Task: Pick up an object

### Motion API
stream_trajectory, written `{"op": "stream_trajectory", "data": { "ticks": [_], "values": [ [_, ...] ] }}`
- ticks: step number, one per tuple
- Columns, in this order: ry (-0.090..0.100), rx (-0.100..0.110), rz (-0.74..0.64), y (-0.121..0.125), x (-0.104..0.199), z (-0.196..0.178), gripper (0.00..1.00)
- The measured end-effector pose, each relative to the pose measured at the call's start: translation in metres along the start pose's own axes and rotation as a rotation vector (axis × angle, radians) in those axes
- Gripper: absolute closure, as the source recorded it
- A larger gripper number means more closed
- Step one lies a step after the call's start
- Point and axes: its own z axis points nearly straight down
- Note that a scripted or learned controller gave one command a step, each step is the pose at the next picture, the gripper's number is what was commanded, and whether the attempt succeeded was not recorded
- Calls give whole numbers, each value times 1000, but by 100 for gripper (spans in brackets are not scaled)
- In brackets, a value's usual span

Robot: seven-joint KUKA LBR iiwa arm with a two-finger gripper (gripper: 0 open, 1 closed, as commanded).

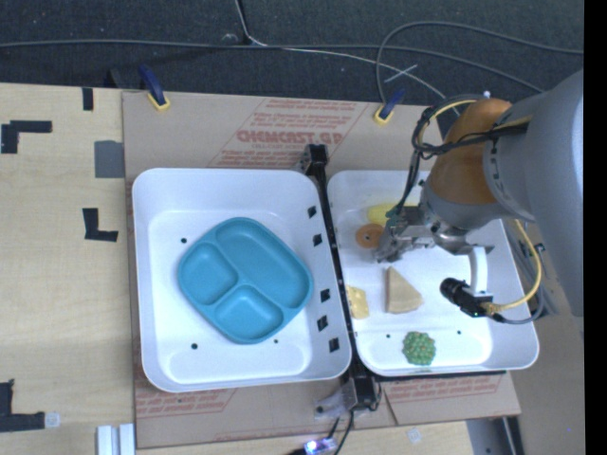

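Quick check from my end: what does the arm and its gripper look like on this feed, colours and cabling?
The arm is bulky, rounded and grey, with an orange band above the wrist. A thin yellow cable and dark cables loop around that band and the wrist. The gripper is a small, dark grey metal assembly, and a black fitting projects below the wrist.

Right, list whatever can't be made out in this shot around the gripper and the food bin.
- Gripper: its fingers are too small and cluttered to tell open from shut.
- Yellow item: mostly covered by the arm, so its shape is unclear.
- Orange round piece: the gripper is at its edge; contact cannot be judged.
- Right bin: the arm hides its far right side.
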Motion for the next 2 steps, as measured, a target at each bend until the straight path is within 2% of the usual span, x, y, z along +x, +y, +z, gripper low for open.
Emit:
{"op": "stream_trajectory", "data": {
  "ticks": [1,2],
  "values": [
    [3,-1,2,5,0,-43,100],
    [1,-4,2,11,-2,-105,100]
  ]
}}
